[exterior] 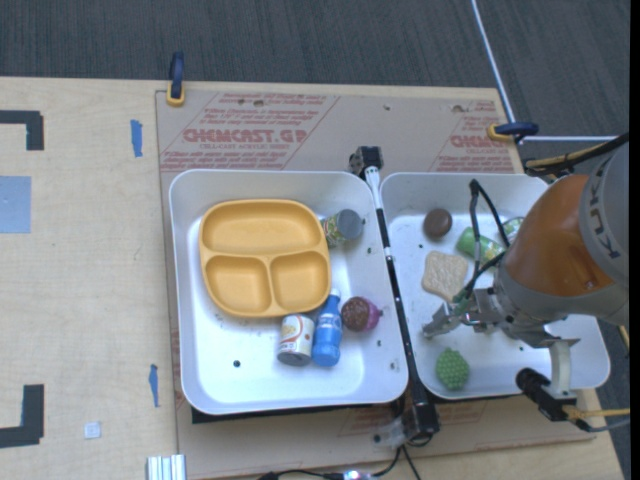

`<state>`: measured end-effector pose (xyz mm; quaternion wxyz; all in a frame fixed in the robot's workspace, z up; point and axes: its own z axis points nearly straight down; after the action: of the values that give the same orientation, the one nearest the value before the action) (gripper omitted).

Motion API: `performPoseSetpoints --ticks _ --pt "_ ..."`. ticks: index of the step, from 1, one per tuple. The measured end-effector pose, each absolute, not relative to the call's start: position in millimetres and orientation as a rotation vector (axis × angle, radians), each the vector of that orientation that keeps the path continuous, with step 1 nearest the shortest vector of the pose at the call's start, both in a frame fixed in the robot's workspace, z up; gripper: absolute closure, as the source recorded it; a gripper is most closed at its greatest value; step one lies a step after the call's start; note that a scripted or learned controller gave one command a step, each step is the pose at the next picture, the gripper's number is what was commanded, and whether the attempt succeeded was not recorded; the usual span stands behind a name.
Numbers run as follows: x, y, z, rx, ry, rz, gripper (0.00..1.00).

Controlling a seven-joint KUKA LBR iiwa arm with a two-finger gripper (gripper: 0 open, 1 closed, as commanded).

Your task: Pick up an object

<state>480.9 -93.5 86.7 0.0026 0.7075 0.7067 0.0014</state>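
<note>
I note two bins side by side. In the left bin (190, 268) a divided plate (265, 256) lies toward the back, with a can (295, 339), a bottle (327, 339) and a ball (359, 314) in front of it. In the right bin (405, 208) a sponge (445, 274) lies behind a bumpy ball (452, 368).

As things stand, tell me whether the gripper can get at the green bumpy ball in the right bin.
Probably yes: the gripper hangs just above the green bumpy ball, which lies alone with nothing between them.

Two white bins (190, 268) sit on the bench. The left bin holds one yellow plate (265, 256), one can (295, 339), one blue bottle (327, 339) and two small balls (358, 314). The right bin (590, 363) holds one brown ball (437, 223), one sponge (445, 274) and one green ball (452, 369).
</note>
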Motion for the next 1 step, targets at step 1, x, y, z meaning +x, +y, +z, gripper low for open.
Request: performPoseSetpoints --ticks 1 --pt "480.9 -93.9 86.7 2.219 2.218 0.005 0.0"
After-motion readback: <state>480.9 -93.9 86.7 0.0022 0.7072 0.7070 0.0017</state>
